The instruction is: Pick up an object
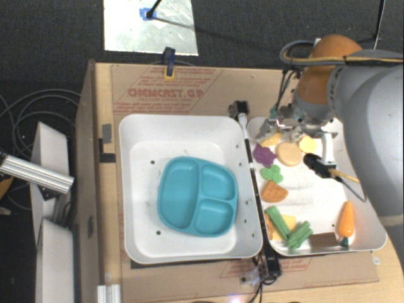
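Over the right bin (372,235): arm (372,118) is reaching in from the right, wrist bending down.
Gripper (291,131): hovering above the tan disc (290,154); grip state cannot be told.
Left of the disc: purple grapes (266,156) are lying.
Left bin (136,169): holding a blue tray (197,196).

Red print on the cardboard sheet (165,93) under the bins reads "CHEMCAST GP"; smaller lines unreadable.
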Motion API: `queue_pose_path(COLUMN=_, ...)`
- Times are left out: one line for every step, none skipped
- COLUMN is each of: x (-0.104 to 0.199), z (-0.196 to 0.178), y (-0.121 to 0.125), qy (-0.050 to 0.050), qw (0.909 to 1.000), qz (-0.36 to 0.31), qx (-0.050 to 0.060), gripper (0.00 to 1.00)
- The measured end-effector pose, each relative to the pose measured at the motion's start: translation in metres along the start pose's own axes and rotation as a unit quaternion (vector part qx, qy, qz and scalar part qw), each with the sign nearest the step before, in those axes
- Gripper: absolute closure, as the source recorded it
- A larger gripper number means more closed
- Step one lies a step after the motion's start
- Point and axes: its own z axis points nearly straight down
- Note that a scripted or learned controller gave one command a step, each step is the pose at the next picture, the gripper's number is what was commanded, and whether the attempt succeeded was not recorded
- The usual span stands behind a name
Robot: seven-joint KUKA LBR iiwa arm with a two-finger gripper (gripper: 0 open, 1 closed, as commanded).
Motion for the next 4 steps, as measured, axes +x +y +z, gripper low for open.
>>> queue_pose_path(x=0.000, z=-0.006, y=-0.007, qy=0.003, qw=0.9999, qz=0.000, qx=0.016, gripper=1.00)
queue_pose_path(x=0.019, z=-0.100, y=-0.088, qy=0.003, qw=1.0000, qz=0.003, qx=0.007, gripper=1.00)
queue_pose_path(x=0.076, z=-0.127, y=-0.088, qy=0.003, qw=1.0000, qz=-0.002, qx=0.006, gripper=1.00)
queue_pose_path(x=0.145, z=-0.139, y=-0.063, qy=0.004, qw=1.0000, qz=-0.002, qx=0.006, gripper=1.00)
